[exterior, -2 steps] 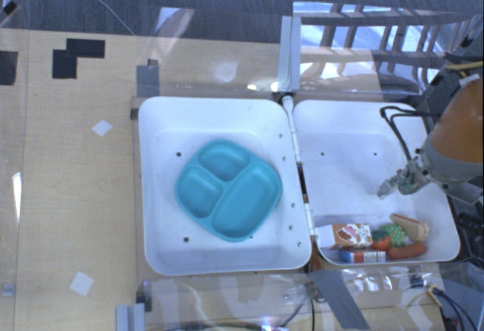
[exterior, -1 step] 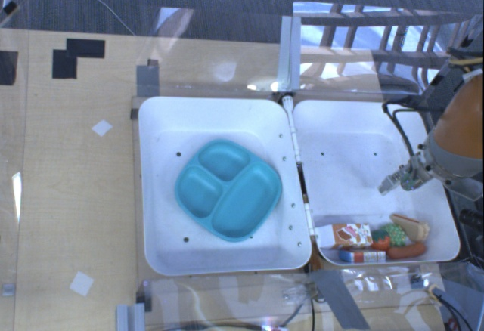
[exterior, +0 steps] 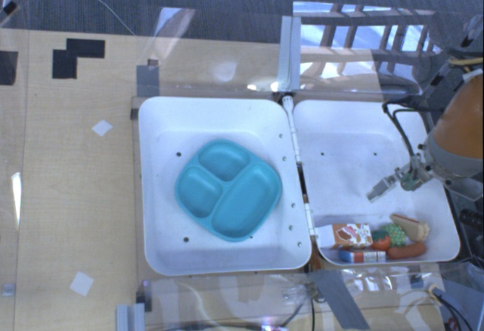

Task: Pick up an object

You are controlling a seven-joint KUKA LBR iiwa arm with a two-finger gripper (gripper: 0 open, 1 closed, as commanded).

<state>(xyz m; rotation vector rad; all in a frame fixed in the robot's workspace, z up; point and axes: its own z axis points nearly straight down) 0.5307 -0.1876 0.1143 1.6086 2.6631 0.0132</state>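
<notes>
The claw (exterior: 387,186) hangs spread and empty above the right bin (exterior: 340,133). The toy food (exterior: 382,240) looks light, rigid and slippery; grip the small carton (exterior: 351,233) across its flat sides.

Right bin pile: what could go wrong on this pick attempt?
1. The toy food items lie packed together against the right bin's near wall; the tool may catch two at once or slip off.
2. The pile hugs that wall, so a descent there may strike the rim.
3. The tool hangs above bare floor, apart from the pile; closing here would likely grab nothing.
</notes>
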